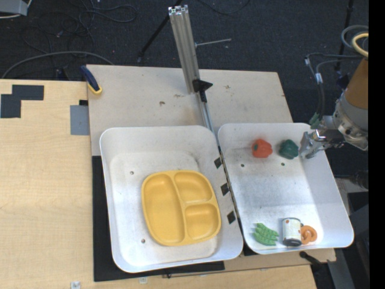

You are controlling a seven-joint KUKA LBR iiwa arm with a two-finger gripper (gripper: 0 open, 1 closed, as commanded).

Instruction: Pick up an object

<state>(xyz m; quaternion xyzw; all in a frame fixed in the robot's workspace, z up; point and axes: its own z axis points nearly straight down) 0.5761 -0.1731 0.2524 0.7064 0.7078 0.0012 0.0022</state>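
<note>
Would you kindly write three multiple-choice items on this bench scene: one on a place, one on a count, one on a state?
1. Where does the yellow divided plate lie?
A. left bin
B. right bin
C. bare bench

2. How many compartments has the plate?
A. two
B. three
C. five

3. How does the gripper stand to the dark green object?
A. lifting it high
B. beside it at the right bin's far edge
C. over the plate

Answers: 1 A, it rests in the left bin; 2 B, three sections show; 3 B, the gripper is next to it.

Arm (360, 95) cut off at right edge; claw (311, 144) fingers indistinct.
</note>
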